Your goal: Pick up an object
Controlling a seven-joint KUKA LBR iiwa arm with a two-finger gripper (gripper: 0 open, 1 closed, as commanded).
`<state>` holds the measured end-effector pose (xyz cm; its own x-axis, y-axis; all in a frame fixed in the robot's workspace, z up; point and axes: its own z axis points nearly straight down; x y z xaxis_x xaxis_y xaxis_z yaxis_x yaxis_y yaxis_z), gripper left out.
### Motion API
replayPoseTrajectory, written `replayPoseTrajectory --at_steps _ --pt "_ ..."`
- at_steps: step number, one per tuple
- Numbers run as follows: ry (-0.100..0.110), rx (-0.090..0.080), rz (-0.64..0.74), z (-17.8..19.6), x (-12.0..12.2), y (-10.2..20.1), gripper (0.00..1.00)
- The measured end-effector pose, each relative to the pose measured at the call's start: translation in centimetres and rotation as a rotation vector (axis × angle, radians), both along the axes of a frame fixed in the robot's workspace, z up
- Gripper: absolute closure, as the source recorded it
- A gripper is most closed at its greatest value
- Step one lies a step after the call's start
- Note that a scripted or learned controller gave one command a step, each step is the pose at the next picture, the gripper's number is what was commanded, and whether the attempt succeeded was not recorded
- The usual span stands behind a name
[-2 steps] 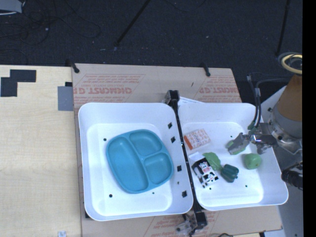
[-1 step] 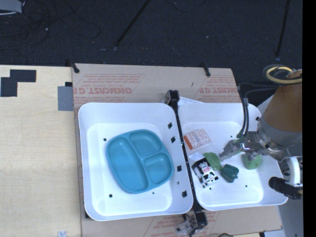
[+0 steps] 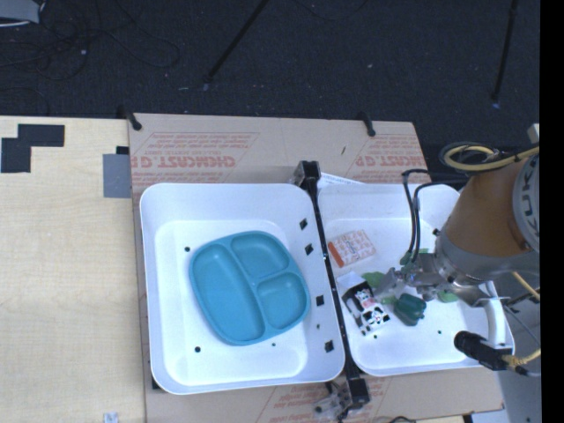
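While the gripper (image 3: 407, 291) hangs low in the right bin (image 3: 388, 359), its grip unreadable, a dark green object (image 3: 410, 307) lies just beneath; a square, centred descent would serve best.

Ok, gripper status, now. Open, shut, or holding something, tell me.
Gripper: low in the right bin, down among the small items beside a dark green object; open or shut cannot be told, and no hold is visible.

Glossy white plastic bins (image 3: 167, 236), smooth matt blue plastic tray (image 3: 248, 285), brown cardboard sheet (image 3: 264, 148) beneath, pale wood bench (image 3: 62, 280)
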<state>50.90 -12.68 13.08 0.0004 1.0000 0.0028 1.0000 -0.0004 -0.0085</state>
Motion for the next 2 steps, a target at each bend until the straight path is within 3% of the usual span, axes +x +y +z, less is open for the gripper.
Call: replayPoseTrajectory --at_steps 1,2 --pt "-0.004 -0.002 -0.001 -4.6 -0.1 0.1 0.0" --pt "-0.005 -0.003 -0.008 -3.3 0.0 -0.2 1.0"
